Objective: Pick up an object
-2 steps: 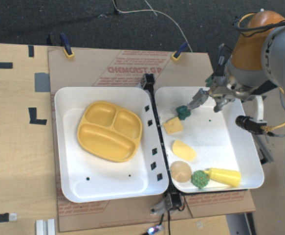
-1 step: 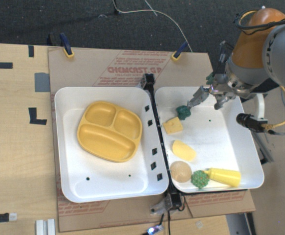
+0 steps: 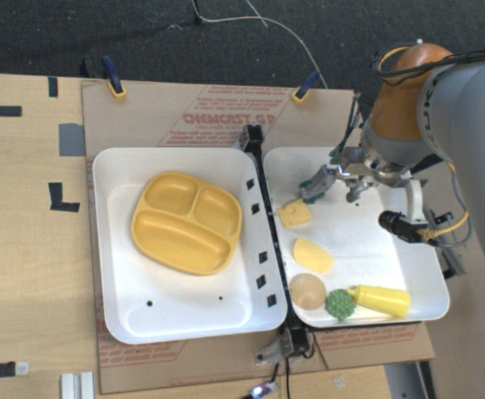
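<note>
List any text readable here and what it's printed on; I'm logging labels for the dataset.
"CHEMCAST GP", red print on the brown board under the two white bins; the letters after this are cut off by the divider.
Smaller red lines around it: too blurred to read.

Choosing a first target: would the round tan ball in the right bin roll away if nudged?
Probably: the tan ball looks round, so it may roll. The green broccoli piece beside it could stop it that way. It looks like light toy food.

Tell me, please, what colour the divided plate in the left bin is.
The divided plate is yellow; the camera view shows it.
</note>
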`<state>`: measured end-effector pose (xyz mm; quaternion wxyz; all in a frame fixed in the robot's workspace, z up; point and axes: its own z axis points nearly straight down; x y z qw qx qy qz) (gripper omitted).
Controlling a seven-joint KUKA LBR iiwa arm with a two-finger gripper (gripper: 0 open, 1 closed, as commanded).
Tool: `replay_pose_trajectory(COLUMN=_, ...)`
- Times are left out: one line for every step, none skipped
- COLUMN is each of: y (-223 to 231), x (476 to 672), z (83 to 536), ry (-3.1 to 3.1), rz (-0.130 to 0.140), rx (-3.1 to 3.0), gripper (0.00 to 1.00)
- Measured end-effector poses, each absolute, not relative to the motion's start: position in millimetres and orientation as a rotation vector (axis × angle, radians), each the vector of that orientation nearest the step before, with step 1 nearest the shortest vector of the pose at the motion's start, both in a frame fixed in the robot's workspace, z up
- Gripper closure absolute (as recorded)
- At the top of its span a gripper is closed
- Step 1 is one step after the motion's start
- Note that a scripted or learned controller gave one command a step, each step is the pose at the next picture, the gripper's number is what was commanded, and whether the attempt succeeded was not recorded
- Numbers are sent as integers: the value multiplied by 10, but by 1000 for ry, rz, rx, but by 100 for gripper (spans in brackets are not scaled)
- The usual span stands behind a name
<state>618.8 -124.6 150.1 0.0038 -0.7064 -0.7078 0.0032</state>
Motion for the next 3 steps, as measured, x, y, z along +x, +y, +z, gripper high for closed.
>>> replay_pose_trajectory(y=-1263, x=6072, z=904, ry=-2216, rz=10, rx=-2215, gripper=0)
replay_pose_trajectory(y=-1252, x=6083, z=857, ry=-2221, rz=0, rx=-2217, gripper=0)
replay_pose_trajectory(y=-1253, x=6116, z=994, ry=-2227, rz=-9, rx=-2220, gripper=100)
